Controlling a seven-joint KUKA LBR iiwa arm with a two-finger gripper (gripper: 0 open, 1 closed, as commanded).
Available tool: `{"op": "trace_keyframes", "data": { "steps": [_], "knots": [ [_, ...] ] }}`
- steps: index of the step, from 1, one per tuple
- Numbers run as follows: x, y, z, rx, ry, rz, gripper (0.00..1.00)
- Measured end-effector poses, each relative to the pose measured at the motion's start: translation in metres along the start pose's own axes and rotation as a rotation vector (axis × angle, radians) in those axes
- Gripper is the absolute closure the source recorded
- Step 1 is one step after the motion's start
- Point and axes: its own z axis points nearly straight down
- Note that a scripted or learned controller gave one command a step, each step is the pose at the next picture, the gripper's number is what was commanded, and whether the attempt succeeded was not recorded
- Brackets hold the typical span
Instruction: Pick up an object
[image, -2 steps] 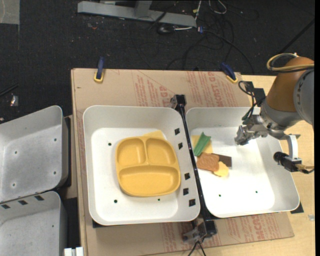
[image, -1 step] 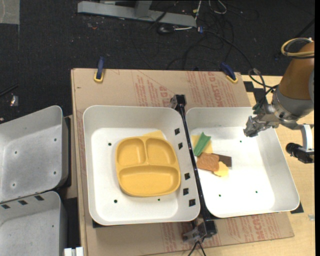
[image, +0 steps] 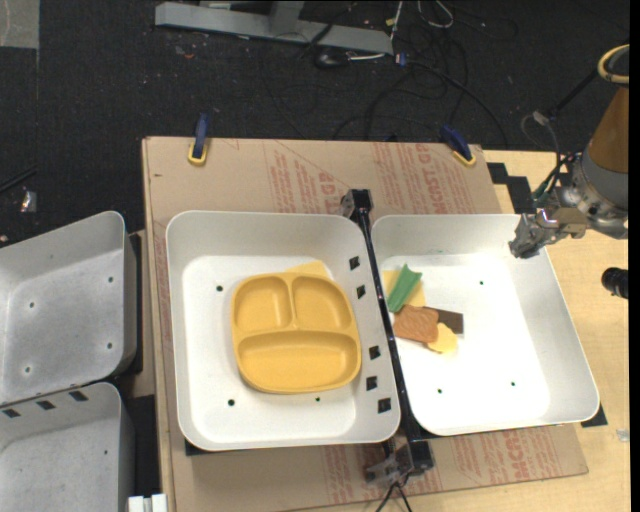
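Small objects lie in a cluster at the left side of the right bin (image: 520, 340): a green piece (image: 404, 287), a brown slab (image: 416, 324), a yellow piece (image: 444, 343) and a dark brown piece (image: 451, 321). A yellow divided plate (image: 296, 334) lies in the left bin (image: 200, 300). My gripper (image: 526, 243) hovers over the right bin's far right corner, well to the right of the cluster. Nothing shows between its fingers.
Both bins rest on a cardboard sheet (image: 280, 170) held by clamps (image: 199, 139) at its far edge. Spare white bins (image: 60, 300) lie off to the left. Cables run across the dark floor behind the bench.
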Motion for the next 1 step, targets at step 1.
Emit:
{"op": "trace_keyframes", "data": {
  "steps": [1],
  "knots": [
    [0.0001,0.0007,-0.0004,0.005,0.002,-0.003,1.00]
  ]
}}
